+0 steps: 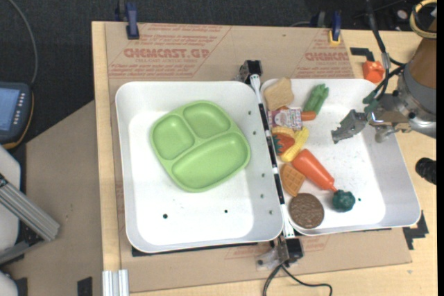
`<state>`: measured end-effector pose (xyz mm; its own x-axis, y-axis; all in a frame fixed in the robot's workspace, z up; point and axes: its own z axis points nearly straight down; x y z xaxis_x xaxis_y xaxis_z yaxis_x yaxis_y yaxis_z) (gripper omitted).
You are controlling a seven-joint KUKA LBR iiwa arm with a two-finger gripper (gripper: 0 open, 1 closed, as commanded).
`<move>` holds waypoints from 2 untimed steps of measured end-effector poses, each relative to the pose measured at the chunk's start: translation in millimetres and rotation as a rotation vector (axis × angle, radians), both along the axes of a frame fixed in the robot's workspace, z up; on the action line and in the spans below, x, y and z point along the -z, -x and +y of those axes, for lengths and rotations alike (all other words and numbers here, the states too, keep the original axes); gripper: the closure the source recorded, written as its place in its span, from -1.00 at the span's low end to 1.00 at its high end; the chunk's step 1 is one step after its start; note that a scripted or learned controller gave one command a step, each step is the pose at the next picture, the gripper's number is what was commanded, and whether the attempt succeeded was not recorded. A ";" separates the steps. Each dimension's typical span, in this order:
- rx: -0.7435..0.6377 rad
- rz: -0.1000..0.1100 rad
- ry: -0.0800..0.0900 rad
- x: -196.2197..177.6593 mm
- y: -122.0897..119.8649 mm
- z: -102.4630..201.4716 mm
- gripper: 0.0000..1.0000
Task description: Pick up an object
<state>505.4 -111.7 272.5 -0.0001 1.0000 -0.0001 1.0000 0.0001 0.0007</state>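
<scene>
The right bin [388,177] holds several toy foods along its left side. A tan bread slice [279,93] and a green vegetable [316,99] lie at the back. A small printed packet [288,118], a yellow piece [299,142] and a red piece [280,143] crowd the middle. Nearer the front are an orange carrot [316,170], a waffle [292,181], a brown round patty [306,210] and a dark green broccoli [343,200]. My gripper [361,128] hangs over the bin's bare right part, right of the carrot, open with nothing between its fingers.
The left bin [139,197] holds a green divided plate [201,145]. A black clamp [251,71] sits at the back where the two bins meet. A small orange object [373,70] lies on the bench behind the right bin. Cables run along the right side.
</scene>
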 end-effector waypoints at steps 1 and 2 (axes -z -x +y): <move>0.005 0.008 0.001 124.0 -41.2 -80.8 -1.00; -0.005 0.000 0.001 192.0 -129.6 -61.6 -1.00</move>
<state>635.0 -173.3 80.5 -0.0053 1.0000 -0.0007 1.0000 0.0053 0.0011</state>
